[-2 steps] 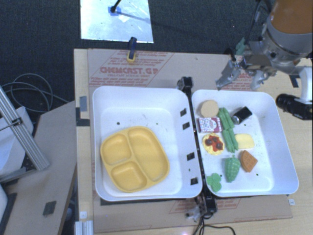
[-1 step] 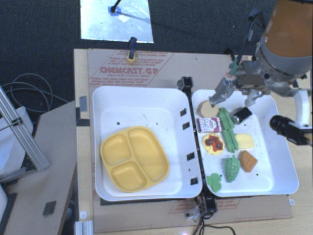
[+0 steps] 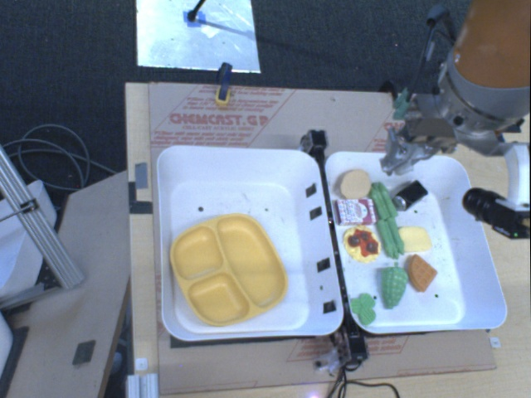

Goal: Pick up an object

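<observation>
The right white bin [image 3: 477, 259] holds several toy foods. At its far left lies a tan round bun [image 3: 355, 183]. In front of the bun is a red and white box [image 3: 355, 212]. A long green bean pod [image 3: 384, 218] runs down the middle, with a small black object [image 3: 409, 194] to its right. A yellow block [image 3: 416, 240], a round pizza piece [image 3: 362, 244], an orange wedge [image 3: 421, 273], a bumpy green vegetable [image 3: 392, 286] and a small green piece [image 3: 362, 308] fill the near half. My gripper [image 3: 400, 161] hangs over the bin's far edge, just above and behind the black object, with nothing seen in it.
The left white bin [image 3: 191, 172] carries a yellow divided plate [image 3: 227, 268]. A black ridge with clips [image 3: 325, 222] separates the bins. A black fitting [image 3: 494, 211] sticks in at the right bin's right rim. A metal sheet [image 3: 197, 23] lies beyond the bench.
</observation>
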Controlling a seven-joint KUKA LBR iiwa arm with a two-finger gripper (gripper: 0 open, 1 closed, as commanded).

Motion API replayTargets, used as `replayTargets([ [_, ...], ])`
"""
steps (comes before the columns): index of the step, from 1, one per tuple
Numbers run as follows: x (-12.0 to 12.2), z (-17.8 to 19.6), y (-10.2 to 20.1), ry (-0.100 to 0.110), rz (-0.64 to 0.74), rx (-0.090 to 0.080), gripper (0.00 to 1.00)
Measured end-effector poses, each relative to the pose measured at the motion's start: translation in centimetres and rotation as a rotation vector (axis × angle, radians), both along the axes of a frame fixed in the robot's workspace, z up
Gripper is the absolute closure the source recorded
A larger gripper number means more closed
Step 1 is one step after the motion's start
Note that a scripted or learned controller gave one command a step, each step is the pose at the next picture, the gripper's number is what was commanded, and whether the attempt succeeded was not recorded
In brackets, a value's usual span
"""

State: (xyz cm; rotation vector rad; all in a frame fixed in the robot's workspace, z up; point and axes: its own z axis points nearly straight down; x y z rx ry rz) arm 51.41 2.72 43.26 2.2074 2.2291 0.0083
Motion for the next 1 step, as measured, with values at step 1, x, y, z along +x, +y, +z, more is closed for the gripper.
replayTargets([
  [1, -2.85, 7.8, -5.73, -0.005, -0.014, -0.001, 1.0],
])
